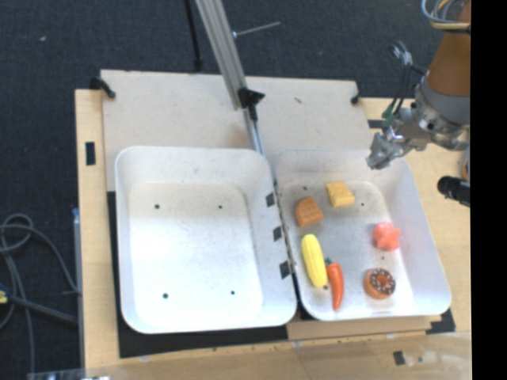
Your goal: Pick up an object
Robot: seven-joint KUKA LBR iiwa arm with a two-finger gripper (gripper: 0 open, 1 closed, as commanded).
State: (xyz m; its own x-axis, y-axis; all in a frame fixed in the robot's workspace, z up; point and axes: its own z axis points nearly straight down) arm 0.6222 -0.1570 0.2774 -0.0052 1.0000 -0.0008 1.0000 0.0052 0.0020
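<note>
On the desk, two white bins side by side. Left bin bare; right bin has corn, carrot, brown bread piece, yellow block, donut, pink lump — all apart exc. corn just beside carrot. Hand over bin's back-right rim — can't tell if open.

Pale wooden worktop carried two shallow white plastic bins side by side, left bin touching right bin. Slanted aluminium extrusion pole rose behind them off a beige backboard. Black cables lay on dark carpet, left.
</note>
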